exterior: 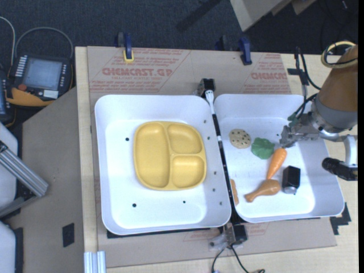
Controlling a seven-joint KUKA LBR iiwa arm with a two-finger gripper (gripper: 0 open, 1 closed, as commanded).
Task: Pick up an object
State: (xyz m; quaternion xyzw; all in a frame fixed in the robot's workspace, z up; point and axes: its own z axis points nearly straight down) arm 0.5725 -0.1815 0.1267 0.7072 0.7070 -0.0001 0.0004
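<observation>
We look down on two shallow white bins set side by side on a brown board. The left bin [114, 169] holds a yellow divided plate [169, 154] with three compartments, lying flat near its middle. The right bin [324, 201] carries the small things: a round speckled cookie [240, 137] toward its far left, a green leafy piece [263, 148] just beside it, an orange carrot [276, 162] slanting down from the green piece and touching its edge, a tan drumstick [263, 190] lying nearer the front, and a small black block [291, 179] just right of the drumstick's thick end. The arm [340, 90] comes in from the right, and its gripper [288, 134] sits low over the right bin, just above the upper tip of the carrot and to the right of the green piece. From this slant we cannot make out how the tool's tips stand, and we see nothing lifted off the bin floor; every object rests in the bin. A small screen unit [41, 73] lies off the board at the far left.
</observation>
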